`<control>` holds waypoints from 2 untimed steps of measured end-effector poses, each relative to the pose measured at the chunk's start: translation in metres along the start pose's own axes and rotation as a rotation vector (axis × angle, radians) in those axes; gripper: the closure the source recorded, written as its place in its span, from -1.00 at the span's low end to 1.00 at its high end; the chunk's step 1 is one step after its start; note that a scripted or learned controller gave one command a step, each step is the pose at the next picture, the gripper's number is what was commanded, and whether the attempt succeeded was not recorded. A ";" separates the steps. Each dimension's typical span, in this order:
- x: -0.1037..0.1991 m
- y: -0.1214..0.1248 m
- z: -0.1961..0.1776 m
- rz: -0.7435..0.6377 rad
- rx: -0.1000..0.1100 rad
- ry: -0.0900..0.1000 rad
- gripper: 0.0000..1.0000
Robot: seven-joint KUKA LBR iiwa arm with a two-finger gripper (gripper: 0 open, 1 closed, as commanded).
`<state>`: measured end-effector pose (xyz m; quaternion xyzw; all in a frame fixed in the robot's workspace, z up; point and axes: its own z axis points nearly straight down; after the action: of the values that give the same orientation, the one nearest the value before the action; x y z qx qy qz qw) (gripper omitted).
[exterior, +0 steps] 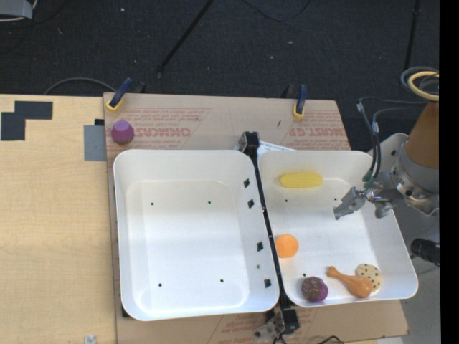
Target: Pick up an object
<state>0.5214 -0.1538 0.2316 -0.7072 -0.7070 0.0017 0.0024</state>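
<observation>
Jaws' state unreadable on gripper (351, 203), hung low over right bin's (393, 253) far side with nothing seen held, seemingly poised between candidates: corn (300, 180) beside it, ball (286, 246) by the divider, drumstick (350, 281), cookie (368, 273), purple ball (314, 289) at near edge.

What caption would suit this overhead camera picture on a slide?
Gripper hovers over the right bin, which holds a yellow corn, orange ball and drumstick.

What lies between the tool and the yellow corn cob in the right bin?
Nothing: the camera view shows bare white bin floor between the tool and the yellow corn cob.
</observation>
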 end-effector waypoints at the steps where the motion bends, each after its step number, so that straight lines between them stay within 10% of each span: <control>1: 0.000 0.001 -0.002 0.000 -0.005 -0.001 -1.00; 2: -0.001 0.009 0.055 -0.001 -0.001 0.000 -1.00</control>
<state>0.5305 -0.1544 0.1762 -0.7069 -0.7074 0.0015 0.0021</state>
